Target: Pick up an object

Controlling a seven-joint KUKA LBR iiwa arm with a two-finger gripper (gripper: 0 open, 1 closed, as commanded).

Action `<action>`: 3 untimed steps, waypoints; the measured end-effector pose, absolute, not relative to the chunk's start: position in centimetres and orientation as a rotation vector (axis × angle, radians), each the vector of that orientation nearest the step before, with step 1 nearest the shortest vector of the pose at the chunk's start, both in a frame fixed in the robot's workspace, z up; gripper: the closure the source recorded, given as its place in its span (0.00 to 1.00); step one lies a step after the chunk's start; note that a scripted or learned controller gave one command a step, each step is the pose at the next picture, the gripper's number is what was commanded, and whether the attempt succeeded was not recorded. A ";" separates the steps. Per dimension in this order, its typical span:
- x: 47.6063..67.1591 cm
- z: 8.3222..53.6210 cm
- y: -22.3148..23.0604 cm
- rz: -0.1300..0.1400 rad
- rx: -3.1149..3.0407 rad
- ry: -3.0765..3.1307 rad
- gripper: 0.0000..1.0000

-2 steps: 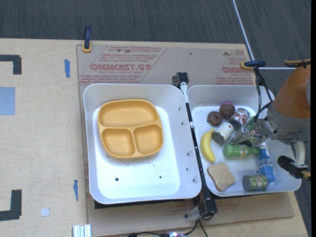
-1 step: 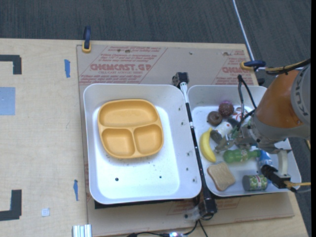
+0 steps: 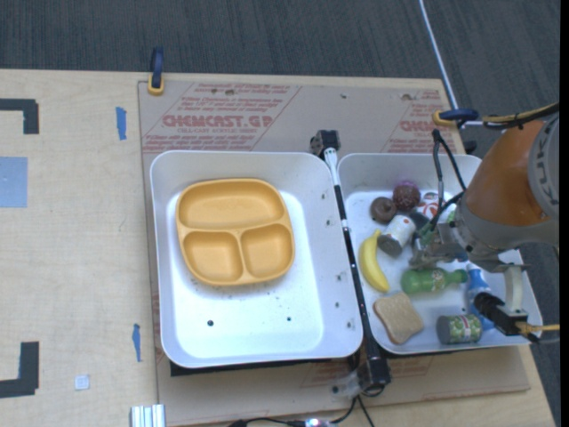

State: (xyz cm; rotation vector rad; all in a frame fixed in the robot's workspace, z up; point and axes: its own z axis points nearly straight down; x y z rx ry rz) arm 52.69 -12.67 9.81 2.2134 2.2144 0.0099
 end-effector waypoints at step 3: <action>55.1 9.9 -9.6 -0.001 2.222 2.221 1.00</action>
